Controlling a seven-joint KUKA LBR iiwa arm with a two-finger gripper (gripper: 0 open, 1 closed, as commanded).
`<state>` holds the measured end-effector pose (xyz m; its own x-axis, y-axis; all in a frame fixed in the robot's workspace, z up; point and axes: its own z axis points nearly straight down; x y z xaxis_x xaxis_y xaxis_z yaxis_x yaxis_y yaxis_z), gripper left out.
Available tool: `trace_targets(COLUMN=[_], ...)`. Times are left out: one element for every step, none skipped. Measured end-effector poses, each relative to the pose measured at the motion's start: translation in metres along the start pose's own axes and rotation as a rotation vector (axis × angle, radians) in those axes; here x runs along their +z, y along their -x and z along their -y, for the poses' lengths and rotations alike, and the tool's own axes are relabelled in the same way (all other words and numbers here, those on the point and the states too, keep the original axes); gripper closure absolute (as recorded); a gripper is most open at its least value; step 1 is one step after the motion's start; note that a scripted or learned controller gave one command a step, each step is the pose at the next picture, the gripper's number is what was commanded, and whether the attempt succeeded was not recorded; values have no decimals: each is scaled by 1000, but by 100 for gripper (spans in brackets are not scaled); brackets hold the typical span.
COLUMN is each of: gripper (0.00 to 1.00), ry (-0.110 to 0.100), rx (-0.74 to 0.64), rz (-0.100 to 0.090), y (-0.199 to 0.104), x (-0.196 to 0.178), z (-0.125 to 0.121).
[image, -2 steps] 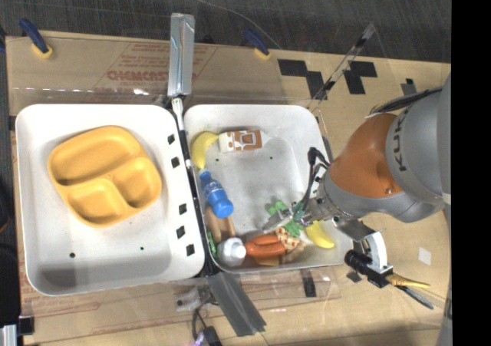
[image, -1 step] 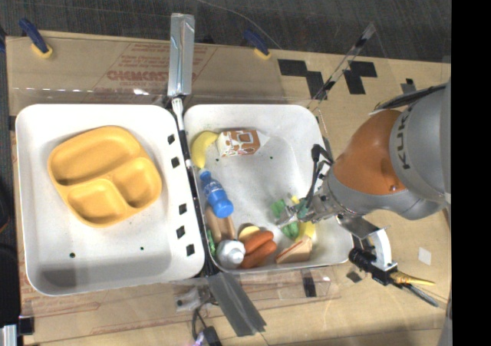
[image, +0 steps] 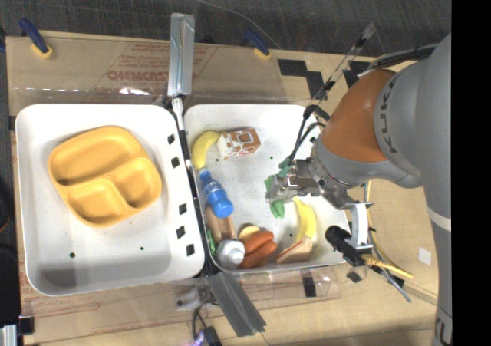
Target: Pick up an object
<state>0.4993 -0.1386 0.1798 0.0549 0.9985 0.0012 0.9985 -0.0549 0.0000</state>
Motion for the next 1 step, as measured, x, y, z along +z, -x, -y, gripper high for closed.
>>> trace_targets(gripper=[100], ry=[-7], rx=[-24], rz=[-1], y=[-18], x=[54], z=[19])
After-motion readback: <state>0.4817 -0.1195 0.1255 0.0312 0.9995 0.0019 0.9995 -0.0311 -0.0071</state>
